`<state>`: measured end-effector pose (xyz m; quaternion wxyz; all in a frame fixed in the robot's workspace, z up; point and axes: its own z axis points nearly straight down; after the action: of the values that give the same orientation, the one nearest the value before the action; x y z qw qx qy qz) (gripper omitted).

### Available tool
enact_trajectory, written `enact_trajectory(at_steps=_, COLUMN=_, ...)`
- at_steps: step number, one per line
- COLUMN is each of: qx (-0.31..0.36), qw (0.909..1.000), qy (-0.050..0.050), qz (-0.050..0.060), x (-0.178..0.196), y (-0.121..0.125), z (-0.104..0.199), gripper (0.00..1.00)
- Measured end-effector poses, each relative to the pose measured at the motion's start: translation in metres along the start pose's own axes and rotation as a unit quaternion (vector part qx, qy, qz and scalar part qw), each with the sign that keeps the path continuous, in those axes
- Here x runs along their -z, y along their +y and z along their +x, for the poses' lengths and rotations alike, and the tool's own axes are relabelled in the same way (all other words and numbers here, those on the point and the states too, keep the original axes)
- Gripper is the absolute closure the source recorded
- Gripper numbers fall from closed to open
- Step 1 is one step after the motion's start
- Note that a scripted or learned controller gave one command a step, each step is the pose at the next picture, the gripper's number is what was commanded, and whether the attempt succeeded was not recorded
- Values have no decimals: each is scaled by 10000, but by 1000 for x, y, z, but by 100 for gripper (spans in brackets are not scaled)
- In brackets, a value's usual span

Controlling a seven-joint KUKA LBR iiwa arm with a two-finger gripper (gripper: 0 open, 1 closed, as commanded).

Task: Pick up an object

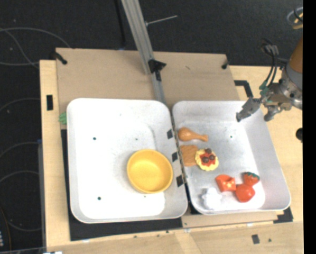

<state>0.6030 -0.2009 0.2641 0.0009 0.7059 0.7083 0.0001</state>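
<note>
Two white bins are sitting unlabelled; no writing is showing on the yellow bowl either. Gripper is hovering spread, holding nothing.

bowl in left bin | drumstick, tart, tomato in right bin

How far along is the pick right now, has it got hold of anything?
Nothing looks picked yet. The gripper is open, with nothing between its fingers, near the right bin's upper right rim. The drumstick, tart and tomato lie in that bin, the yellow bowl in the left bin. Descent, grasp and lift remain.
</note>
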Motion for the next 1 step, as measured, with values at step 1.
enact_trajectory(at_steps=1, qx=3, qw=10000, qy=-3, qz=2, x=0, y=0, z=0, gripper=0)
